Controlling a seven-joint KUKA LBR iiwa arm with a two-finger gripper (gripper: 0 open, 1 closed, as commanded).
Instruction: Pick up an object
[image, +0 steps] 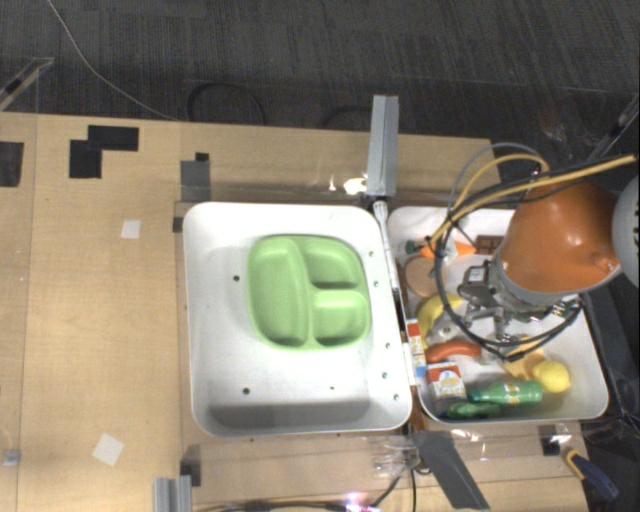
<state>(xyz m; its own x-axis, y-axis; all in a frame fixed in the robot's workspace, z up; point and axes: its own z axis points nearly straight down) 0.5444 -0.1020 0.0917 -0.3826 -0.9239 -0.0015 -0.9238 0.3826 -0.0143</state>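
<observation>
Gripper (497, 322) above green bottle (497, 394), lying left-right

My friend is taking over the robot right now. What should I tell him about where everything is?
Arm: over the right bin, low among the toys; its pincer is hidden under the wrist, so grip unknown.
Right bin: green bottle, lemon, red piece, small carton, all lying loose.
Left bin: green tray only.
Done: nothing visibly lifted.
Left: grab one toy and raise it.
</observation>
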